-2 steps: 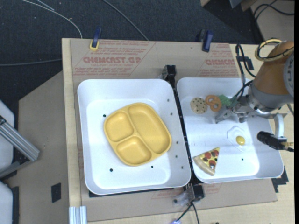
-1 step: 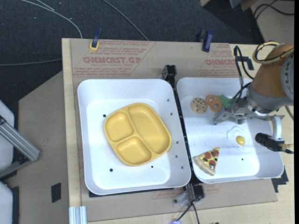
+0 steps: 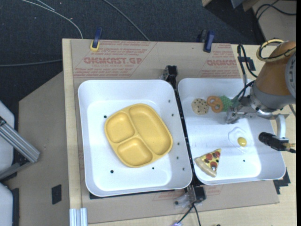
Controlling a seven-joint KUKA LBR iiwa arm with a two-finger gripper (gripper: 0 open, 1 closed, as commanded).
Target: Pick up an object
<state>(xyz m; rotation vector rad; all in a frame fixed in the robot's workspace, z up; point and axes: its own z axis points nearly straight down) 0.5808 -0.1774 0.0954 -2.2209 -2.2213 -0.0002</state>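
Cardboard-covered bench, two white bins side by side on it, left bin, right bin

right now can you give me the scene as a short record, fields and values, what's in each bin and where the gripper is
left bin: yellow divided plate, three compartments
right bin: cookie, pretzel, green item, fried egg, pizza slice
gripper: low in the right bin, beside the green item
fingers: cannot tell
held: nothing visibly held
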